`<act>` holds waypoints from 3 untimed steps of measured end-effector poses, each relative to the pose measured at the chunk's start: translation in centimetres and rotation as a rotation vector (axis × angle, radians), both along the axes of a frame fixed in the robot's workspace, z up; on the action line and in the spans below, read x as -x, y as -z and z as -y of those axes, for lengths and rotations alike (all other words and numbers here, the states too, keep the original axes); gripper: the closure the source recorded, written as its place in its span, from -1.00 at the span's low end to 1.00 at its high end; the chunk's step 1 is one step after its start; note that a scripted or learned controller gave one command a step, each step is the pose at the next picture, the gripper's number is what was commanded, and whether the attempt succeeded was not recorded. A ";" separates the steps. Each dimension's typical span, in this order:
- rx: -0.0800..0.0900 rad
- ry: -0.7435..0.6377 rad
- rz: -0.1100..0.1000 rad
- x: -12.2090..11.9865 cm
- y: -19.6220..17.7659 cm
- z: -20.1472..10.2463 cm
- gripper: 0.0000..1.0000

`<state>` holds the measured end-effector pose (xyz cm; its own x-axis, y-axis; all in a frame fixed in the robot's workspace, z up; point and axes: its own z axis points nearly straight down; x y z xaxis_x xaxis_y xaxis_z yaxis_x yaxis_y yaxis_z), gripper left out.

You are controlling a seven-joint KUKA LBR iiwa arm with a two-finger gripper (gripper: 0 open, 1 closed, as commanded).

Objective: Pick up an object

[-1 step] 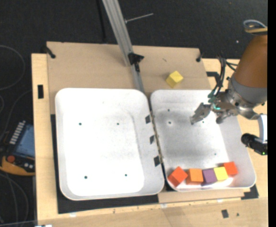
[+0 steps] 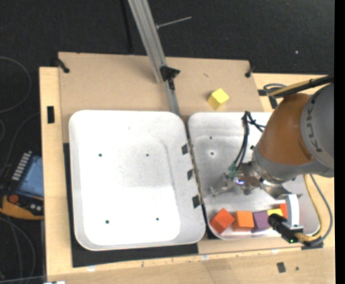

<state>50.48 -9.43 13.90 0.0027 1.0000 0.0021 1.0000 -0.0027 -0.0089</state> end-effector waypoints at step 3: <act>-0.001 -0.013 0.010 -6.7 -5.7 -18.7 -1.00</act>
